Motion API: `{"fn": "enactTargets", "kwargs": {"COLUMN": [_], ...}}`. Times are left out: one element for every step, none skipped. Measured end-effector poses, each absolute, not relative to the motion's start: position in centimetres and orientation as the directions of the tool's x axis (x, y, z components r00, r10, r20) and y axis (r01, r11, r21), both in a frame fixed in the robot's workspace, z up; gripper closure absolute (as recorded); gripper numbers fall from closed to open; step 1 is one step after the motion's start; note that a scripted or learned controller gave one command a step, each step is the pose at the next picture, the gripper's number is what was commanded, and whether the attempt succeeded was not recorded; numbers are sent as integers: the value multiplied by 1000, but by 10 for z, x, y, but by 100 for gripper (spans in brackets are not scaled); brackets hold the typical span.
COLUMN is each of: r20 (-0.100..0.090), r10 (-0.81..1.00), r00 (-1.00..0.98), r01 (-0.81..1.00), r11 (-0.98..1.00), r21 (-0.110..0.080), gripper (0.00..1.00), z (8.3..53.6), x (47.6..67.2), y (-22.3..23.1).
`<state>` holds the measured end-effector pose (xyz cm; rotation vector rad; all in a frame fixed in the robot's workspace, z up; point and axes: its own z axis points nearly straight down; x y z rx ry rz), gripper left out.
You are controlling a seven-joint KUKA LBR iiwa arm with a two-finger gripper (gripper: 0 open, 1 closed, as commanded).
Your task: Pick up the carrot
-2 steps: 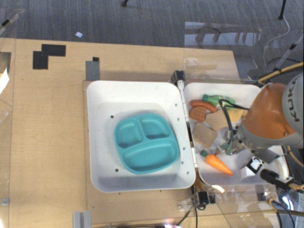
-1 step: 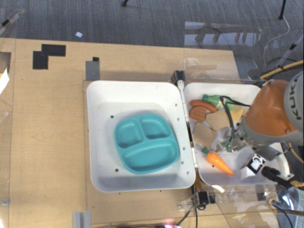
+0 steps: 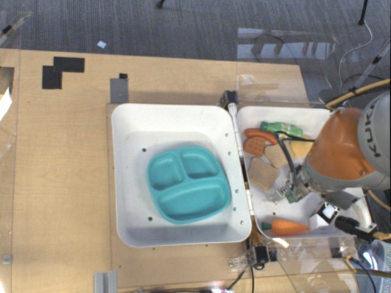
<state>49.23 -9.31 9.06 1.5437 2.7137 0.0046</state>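
The carrot [image 3: 289, 227] is orange with a small green stub at its left end. It lies flat along the near wall of the right bin [image 3: 305, 112]. My gripper [image 3: 289, 191] hangs below the grey and orange wrist [image 3: 339, 150], over the middle of that bin. It is a short way beyond the carrot and apart from it. The wrist hides much of the gripper's body.
The right bin also holds a green vegetable [image 3: 281, 127], a red sausage [image 3: 259, 135], a brown piece [image 3: 255, 146], tan bread slices [image 3: 264, 173] and a yellow piece [image 3: 300, 148]. The left bin [image 3: 131, 127] holds a teal divided plate [image 3: 188, 184].
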Motion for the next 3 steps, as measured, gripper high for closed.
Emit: {"fn": "enactTargets", "kwargs": {"r20": [-18,-22,-21], "r10": [652,653,732], "r00": [-758,-757,-681], "r01": [652,653,732], "r11": [758,757,681], "r21": [8,10,14], "gripper": [100,0,0], "z": [90,91,214], "x": [497,498,493], "y": [-154,-154,-146]}}
